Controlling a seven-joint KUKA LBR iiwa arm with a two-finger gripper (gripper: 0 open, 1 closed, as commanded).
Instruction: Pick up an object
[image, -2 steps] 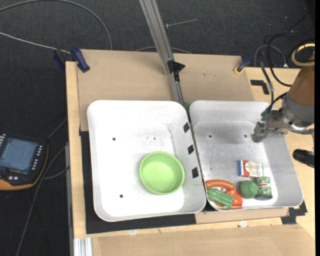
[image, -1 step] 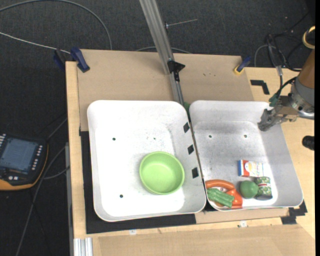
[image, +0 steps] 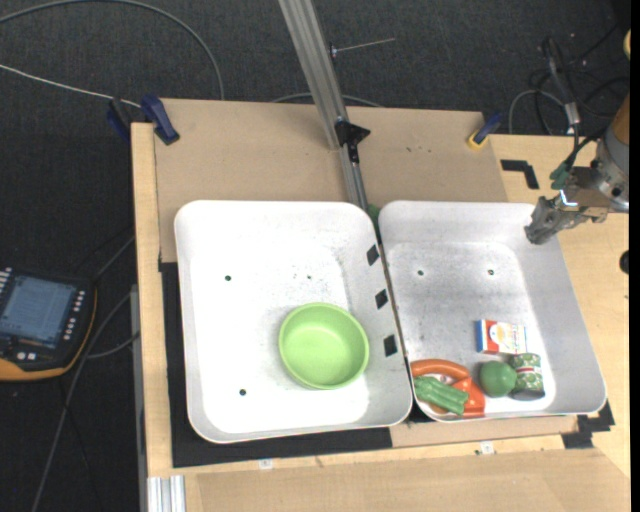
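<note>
A green bowl (image: 323, 346) sits upright in the near part of the left bin (image: 230, 250). Several small items crowd the near corner of the right bin (image: 470, 250): an orange and green toy (image: 443, 387), a green round object (image: 495, 378), a small white and red box (image: 499, 336) and a dark can (image: 527, 374). My gripper (image: 545, 222) hangs at the far right rim of the right bin, well away from those items, with nothing seen in it.
A metal pole (image: 325, 80) slants from the top of the view down to the gap between the bins. Blue clamps (image: 158, 118) hold the board's far corners. A handheld pendant (image: 40, 320) lies on the floor at left. Cables trail at top right.
</note>
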